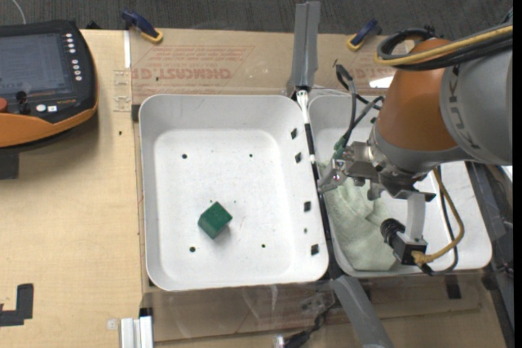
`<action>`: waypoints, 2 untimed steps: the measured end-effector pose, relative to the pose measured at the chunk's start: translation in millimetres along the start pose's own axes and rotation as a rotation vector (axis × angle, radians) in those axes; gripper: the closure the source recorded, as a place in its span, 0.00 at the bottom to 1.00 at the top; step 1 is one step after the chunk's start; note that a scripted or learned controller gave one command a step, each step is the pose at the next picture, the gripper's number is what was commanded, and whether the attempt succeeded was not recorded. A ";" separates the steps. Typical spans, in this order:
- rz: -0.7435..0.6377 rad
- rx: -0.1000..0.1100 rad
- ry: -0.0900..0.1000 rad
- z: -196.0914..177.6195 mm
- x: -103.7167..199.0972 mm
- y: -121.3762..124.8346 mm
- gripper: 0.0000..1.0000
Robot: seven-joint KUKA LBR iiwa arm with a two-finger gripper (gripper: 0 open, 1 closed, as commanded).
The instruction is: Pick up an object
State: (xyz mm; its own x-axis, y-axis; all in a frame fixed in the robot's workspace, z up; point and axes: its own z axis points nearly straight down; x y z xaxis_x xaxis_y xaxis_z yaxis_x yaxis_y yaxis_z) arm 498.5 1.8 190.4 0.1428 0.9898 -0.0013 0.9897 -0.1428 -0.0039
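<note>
One object: a green block (215, 220) lies in the left bin (163, 175), lower left of that bin's floor, tilted so its corners point up and down the frame.
Block contact: nothing touches it; it sits apart from every wall of its bin.
Left bin: white, shallow, centre of the frame, small dark holes dotted over its floor.
Right bin (322, 118): white, touching the left bin along a shared edge; a pale crumpled cloth (355, 232) fills its lower part.
Gripper (338, 173): low over the right bin's left side, just above the cloth's upper edge, well apart from the block.
Gripper state: cannot tell; wrist and cables hide the tips.
Arm (481, 102): grey, coming in from the right of the frame, with an orange band (416, 110) above the wrist, covering much of the right bin.
Cables (449, 232): black and yellow, looping from the wrist down to the lower right of the right bin.
Bench (65, 240): light wood, with a sheet of cardboard (204, 65) under the top of the bins.
Clamps (143, 27): blue and orange, at the cardboard's upper corners.
Pendant (41, 77): grey and orange, with a screen, upper left of the frame.
</note>
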 end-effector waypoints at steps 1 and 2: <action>0.001 -0.001 0.000 -0.2 -0.5 0.1 0.00; 0.023 -0.003 -0.001 -101.8 -24.8 0.3 0.00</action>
State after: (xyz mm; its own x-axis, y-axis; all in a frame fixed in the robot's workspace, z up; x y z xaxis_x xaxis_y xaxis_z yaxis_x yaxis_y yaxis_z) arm 495.6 -22.7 292.3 0.1652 0.9863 -0.0026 0.9863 -0.1652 -0.0009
